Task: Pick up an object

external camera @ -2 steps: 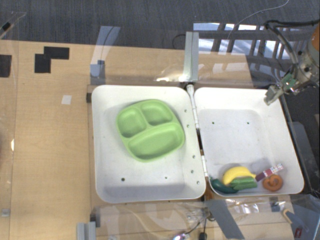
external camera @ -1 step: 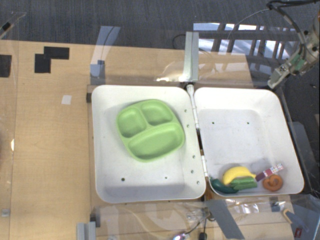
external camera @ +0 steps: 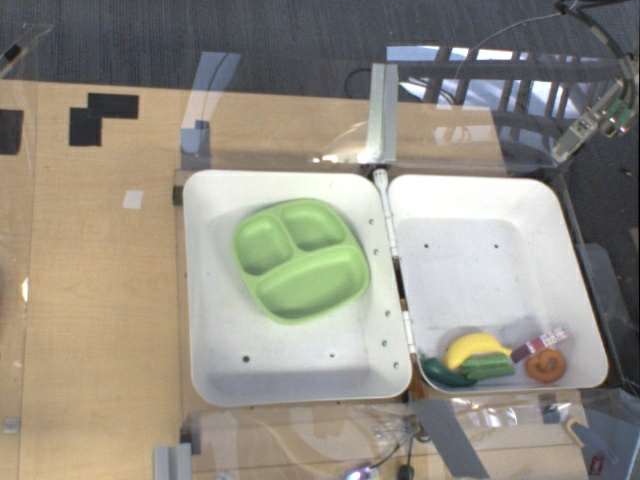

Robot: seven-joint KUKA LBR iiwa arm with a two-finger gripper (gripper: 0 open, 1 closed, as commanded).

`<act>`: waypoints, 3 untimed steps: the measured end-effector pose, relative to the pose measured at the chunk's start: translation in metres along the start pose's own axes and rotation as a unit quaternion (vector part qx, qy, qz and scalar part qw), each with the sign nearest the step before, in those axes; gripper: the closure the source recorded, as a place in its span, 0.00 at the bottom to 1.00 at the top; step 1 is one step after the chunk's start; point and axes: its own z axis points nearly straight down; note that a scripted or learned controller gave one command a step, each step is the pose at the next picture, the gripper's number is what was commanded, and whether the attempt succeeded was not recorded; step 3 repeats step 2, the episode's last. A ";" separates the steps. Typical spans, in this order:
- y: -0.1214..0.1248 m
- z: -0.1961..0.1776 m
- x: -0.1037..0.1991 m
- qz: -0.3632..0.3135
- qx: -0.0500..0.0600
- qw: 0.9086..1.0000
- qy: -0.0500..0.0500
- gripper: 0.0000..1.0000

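Note:
A green three-compartment plate (external camera: 300, 260) lies flat in the middle of the left bin (external camera: 215, 368). Several small items are bunched along the near wall of the right bin (external camera: 480, 218). They are a yellow banana-shaped piece (external camera: 476, 347), a dark green long piece (external camera: 466, 371) lying against the banana's near side, an orange round piece (external camera: 545, 366), and a small pink and white stick (external camera: 540, 344) just behind the orange piece.
A grey metal post (external camera: 383, 108) stands behind the seam between the two bins. A metal frame (external camera: 520, 83) and a cabled device (external camera: 595, 123) sit beyond the right bin's far corner. The wooden bench (external camera: 90, 268) stretches out to the left.

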 end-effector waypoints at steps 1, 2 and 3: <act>-0.004 0.031 -0.048 -0.062 0.000 0.998 -0.001 1.00; -0.001 -0.030 -0.048 -0.139 -0.001 0.990 -0.002 1.00; -0.001 -0.030 -0.048 -0.139 -0.001 0.990 -0.002 1.00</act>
